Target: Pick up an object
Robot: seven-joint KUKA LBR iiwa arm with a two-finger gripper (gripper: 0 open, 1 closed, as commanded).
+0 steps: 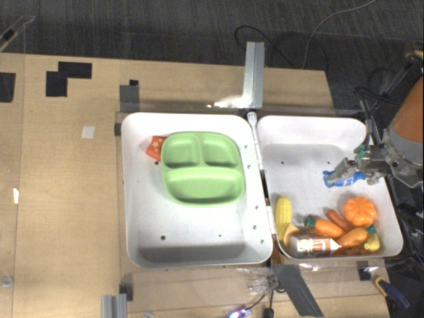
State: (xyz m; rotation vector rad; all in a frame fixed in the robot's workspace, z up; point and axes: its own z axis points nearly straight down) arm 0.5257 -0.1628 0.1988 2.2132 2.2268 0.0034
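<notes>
As things stand: nothing seen in the claw, pick not yet made; list runs big to small.
Bench point(66, 197): wood top, carries both bins.
L bin point(142, 244): white, shallow, at 9 o'clock of the R bin point(298, 138); their rims meet.
Arm point(407, 121): enters at 3 o'clock, orange band at frame edge.
Divided plate point(202, 167): green, 3 compartments, toward 12 o'clock in L bin; a small red-orange item point(154, 148) pokes out at its 10 o'clock.
Gripper point(354, 169): low over R bin's 3 o'clock side; apart or together, can't tell from this angle.
Toy pumpkin point(360, 209): orange, at 6 o'clock of gripper, near it; likely target, prob. easiest grab.
Corn cob point(283, 212): yellow, at R bin's 8 o'clock wall.
Carrots point(328, 228): two, orange, lying across each other at 5-6 o'clock, touching pumpkin.
Bottle point(315, 246): white label, on its side at 6 o'clock rim, under the carrots' ends.
Blue piece point(338, 175): at gripper's 9 o'clock, touching or just beside; object or part of tool, unclear.
Doing it well: centre over pumpkin, come straight down, grip across its widest part, keep off the carrots & bin wall, lift slow & check sth. is really held.
</notes>
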